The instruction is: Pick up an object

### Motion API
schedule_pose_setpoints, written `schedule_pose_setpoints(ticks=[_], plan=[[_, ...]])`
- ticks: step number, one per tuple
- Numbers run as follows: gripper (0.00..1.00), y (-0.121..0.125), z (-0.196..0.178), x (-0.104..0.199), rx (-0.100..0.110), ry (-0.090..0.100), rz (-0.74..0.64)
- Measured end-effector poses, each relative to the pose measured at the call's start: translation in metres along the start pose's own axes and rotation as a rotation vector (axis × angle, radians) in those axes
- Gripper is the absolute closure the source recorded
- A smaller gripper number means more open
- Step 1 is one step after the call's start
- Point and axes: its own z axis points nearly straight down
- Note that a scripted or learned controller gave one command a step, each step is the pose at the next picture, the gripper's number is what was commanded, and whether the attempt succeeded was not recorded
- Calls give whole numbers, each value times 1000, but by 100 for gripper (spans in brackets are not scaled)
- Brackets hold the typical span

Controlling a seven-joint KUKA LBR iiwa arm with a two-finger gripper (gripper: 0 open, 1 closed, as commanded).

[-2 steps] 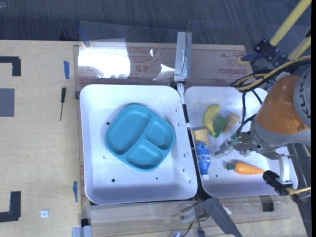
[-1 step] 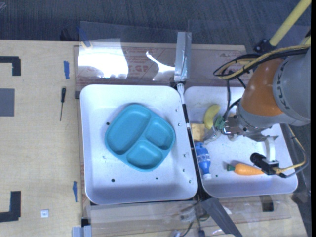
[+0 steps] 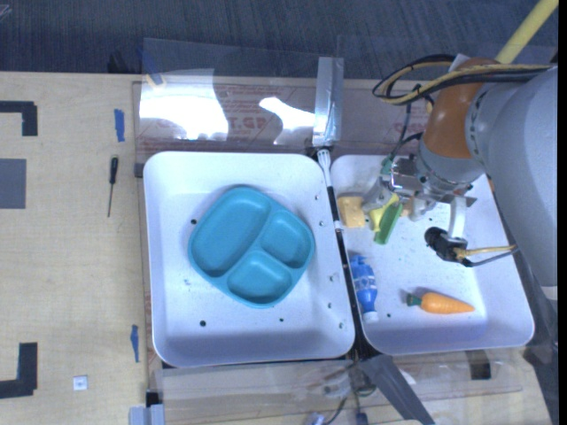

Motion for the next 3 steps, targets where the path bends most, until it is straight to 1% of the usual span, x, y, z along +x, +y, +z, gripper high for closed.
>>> schedule_pose_setpoints(ticks=[1, 2, 3], plan=[[0, 0, 0, 0, 0, 0, 0], [100, 2, -14, 1, -7, -1, -2], [100, -42, -104, 54, -7, 4, -64]])
